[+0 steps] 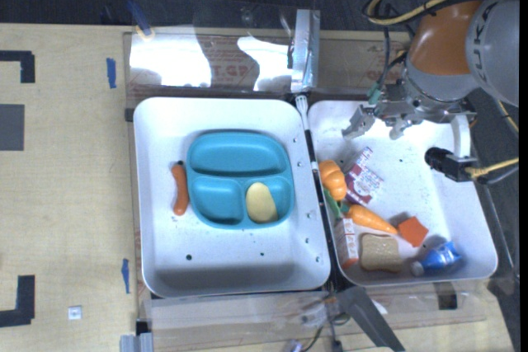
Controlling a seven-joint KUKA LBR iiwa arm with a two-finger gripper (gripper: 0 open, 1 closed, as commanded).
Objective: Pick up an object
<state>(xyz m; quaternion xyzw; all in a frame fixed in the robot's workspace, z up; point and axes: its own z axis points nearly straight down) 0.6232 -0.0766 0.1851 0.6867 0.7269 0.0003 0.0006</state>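
**Camera view: gripper poised over far end of right bin, nothing held**

Camera view findings are as follows. The arm (462,37) reaches in from the right, and its gripper (381,121) hangs over the far part of the right bin (470,218). Its two fingers stand apart, one toward the bin divider and one nearer the arm, and bare white floor shows between them. Nothing is held.

Candidate objects lie nearer the camera, gathered against the divider side of the right bin, likely because loose items slide into a heap there. Noted: an orange pepper-shaped toy (332,179), a printed packet (363,177) just beside it, a carrot (370,218) lying aslant, a slice of bread (381,251), an orange block (412,230) and a blue object (437,258) at the near corner. The packet is the item nearest the gripper, though apart from it.

The left bin (157,243) bears a blue divided tray (223,165) with a yellow egg-shaped item (261,202) in one compartment and a small orange sausage-shaped piece (179,188) beside the tray.

Assessment: the pick is not yet made. The open fingers suit an approach, but the gripper would need to travel toward the pile and descend. Crowded, touching items raise the risk of a glancing or double contact.
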